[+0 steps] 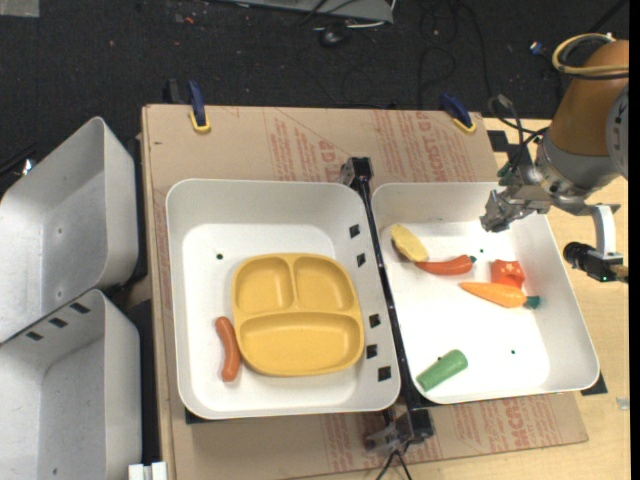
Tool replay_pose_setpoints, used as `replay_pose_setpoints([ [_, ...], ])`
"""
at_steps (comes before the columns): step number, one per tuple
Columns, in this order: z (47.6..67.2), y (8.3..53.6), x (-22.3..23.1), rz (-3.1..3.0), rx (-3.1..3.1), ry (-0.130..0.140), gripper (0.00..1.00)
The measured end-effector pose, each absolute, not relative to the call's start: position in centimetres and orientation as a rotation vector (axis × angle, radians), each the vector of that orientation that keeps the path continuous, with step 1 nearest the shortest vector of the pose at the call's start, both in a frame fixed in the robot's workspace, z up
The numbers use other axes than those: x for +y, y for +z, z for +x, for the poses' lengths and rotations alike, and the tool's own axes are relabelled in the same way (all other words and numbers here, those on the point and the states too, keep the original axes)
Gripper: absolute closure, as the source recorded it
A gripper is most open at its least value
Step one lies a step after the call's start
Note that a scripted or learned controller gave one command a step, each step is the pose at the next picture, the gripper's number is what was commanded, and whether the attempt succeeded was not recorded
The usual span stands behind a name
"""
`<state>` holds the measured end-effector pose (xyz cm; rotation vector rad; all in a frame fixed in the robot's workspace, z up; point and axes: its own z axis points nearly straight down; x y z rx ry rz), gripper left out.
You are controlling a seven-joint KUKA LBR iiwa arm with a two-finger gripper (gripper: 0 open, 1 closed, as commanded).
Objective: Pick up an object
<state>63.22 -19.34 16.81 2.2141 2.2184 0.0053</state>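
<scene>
The pincer (497,218) hangs over the far right edge of the right bin (560,368); I cannot tell if it is wide or narrow. Just below and left lie a yellow banana (408,242) and a red chili (445,264). Below it lies a carrot (492,293).

Two white bins (190,208) sit side by side on a brown board (300,138) clipped to the desk by blue-and-yellow clamps (199,108). Two more white tubs (60,218) stand at left, and cables (440,58) trail across the dark floor (90,48) behind.
</scene>
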Motion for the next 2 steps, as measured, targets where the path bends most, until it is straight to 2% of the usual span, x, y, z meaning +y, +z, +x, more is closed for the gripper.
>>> replay_pose_setpoints([
  [1, 63.74, 23.22, -19.72, 2.212, 2.218, 0.007, 1.00],
  [2, 63.83, 23.81, -19.72, 2.216, 2.222, 0.002, 1.00],
])
